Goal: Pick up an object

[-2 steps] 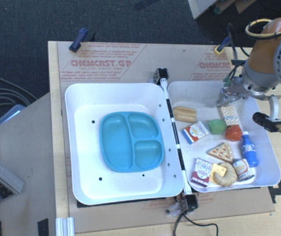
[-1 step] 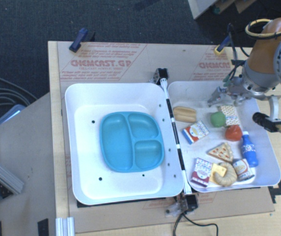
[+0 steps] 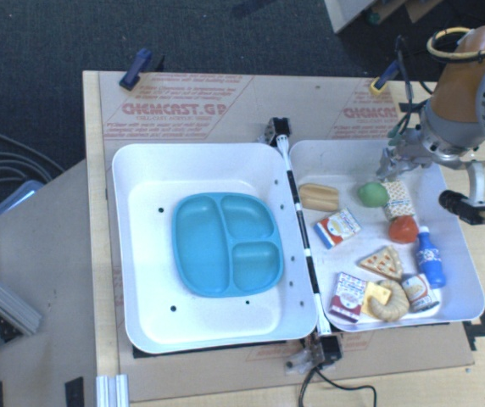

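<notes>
The desk (image 3: 98, 253) is seen from above w/ two white bins side by side. The left bin (image 3: 141, 312) is the landmark here, and a blue divided plate (image 3: 227, 244) is carried at its centre. The right bin (image 3: 463, 291), touching the landmark's right wall, is loaded w/ small toy foods. The arm (image 3: 467, 83), grey w/ an orange band, is brought in from the right, over the right bin's far corner.

Items in the right bin, all right of the landmark: a bread roll (image 3: 319, 197) is nearest its wall; a small red-and-white packet (image 3: 337, 227) lies just below that; a green ball (image 3: 374, 194) sits further right; a speckled box (image 3: 398, 200) is touching the ball's right side; a red item (image 3: 404, 228) lies just below the box; a blue bottle (image 3: 429, 259) lies w/ its long axis running toward the near edge; a waffle wedge (image 3: 383, 263) and a clump of packets at the near edge round it out.

The end effector (image 3: 393, 166) is held just above the green ball and speckled box, approx. Nothing is seen between its fingers; how far open it is can't be told from this angle.

Key relation: the green ball lies just toward the near edge from the end effector, a touch toward the landmark. It's judged the likeliest target, w/ a short drop needed. The box crowding it could be nudged.
</notes>
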Tool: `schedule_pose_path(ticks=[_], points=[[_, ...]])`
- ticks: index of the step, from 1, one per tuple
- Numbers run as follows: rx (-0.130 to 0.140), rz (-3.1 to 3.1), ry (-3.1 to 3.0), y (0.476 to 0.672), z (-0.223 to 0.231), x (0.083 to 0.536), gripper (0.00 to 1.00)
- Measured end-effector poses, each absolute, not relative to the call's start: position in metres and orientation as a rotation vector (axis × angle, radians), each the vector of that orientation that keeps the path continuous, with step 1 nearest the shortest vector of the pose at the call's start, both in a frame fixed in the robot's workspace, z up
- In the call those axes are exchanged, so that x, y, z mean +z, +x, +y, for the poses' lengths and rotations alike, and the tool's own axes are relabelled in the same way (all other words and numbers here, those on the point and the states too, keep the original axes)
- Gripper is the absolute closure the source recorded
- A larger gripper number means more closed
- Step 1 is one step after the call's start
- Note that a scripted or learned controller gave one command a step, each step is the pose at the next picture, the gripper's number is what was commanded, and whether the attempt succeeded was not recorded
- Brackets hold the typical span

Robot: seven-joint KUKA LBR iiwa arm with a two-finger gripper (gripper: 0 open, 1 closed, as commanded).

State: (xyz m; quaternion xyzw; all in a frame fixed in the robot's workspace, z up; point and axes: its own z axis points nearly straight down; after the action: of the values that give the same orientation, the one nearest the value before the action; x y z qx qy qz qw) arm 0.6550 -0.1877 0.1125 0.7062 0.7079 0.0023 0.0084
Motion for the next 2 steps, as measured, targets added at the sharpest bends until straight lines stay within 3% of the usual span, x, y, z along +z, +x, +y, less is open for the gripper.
schedule_pose_path(ticks=[1,2], points=[[0.002,2.222,2.218,0.6674,-0.1754,0.1760,1.00],[0.000,2.222,2.220,0.6668,-0.1754,0.1750,0.00]])
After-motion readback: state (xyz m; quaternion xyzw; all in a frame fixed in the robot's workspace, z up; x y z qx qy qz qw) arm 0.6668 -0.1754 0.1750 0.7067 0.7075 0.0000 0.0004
